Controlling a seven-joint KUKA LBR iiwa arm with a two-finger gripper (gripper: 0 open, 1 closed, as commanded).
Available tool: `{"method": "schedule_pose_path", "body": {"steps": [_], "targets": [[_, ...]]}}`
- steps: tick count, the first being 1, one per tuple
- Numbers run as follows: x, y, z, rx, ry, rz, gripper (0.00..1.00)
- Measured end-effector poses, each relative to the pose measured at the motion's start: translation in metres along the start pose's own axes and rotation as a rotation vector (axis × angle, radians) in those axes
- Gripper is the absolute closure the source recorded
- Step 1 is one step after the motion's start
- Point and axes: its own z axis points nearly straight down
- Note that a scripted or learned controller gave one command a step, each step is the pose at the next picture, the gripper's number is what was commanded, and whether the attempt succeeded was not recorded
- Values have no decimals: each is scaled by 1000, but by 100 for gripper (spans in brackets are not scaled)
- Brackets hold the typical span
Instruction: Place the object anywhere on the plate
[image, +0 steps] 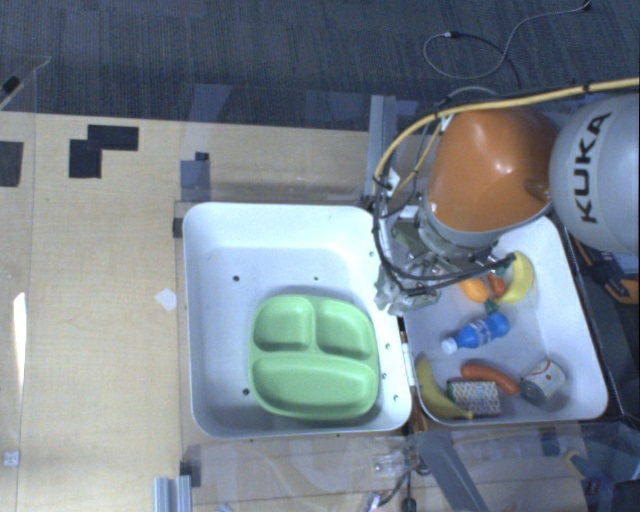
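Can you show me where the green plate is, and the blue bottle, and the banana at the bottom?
green plate (315, 357): camera view, on the ridge between its compartments.
blue bottle (482, 331): camera view, on the middle of its body.
banana (432, 387): camera view, on its curved yellow middle, beside the right bin's left wall.

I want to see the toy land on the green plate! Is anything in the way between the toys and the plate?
Yes: the two bin walls that meet in the middle stand between the toys, like the blue bottle, and the green plate. The arm would likely lift a toy over them. Nothing sits on the plate.
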Motion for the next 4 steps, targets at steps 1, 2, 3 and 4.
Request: {"method": "schedule_pose_path", "body": {"steps": [1, 2, 3, 4], "targets": [[19, -17, -1, 2, -1, -265, 100], [2, -14, 0, 0, -2, -552, 100], [40, -43, -3, 0, -1, -805, 100], [0, -33, 1, -3, -1, -924, 100]]}}
